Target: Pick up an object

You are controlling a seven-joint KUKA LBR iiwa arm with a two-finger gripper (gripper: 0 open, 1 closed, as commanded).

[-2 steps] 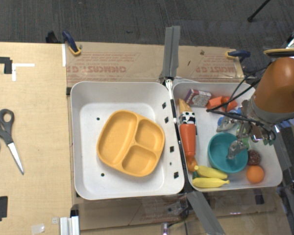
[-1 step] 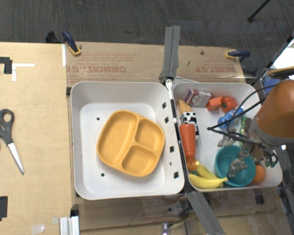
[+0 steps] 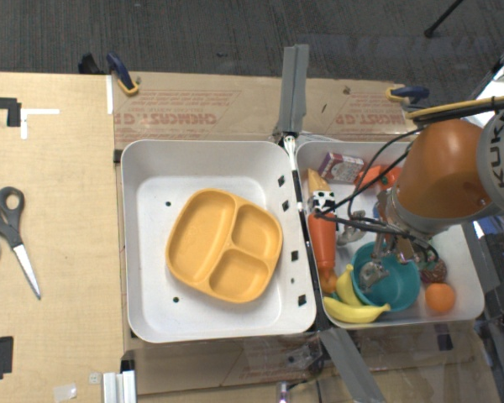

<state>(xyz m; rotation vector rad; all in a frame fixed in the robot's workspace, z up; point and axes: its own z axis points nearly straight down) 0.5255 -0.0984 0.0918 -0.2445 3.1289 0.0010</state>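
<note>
The right bin (image 3: 403, 321) holds several items: an orange carrot (image 3: 323, 243) along its left wall, a yellow banana (image 3: 354, 309) at the front, a teal bowl (image 3: 401, 289), a small orange ball (image 3: 439, 298), a purple box (image 3: 343, 168) and a black-and-white cube (image 3: 322, 201). My gripper (image 3: 378, 267) hangs low over the left part of the teal bowl, just right of the carrot and above the banana. The orange wrist band hides much of the bin's middle. Nothing is visibly held.
The left bin (image 3: 143, 242) carries a yellow divided plate (image 3: 225, 245). Scissors (image 3: 13, 233) lie on the bench at the far left. A grey bar (image 3: 294, 91) runs between the bins at the back. Cables loop across the right bin near the wrist.
</note>
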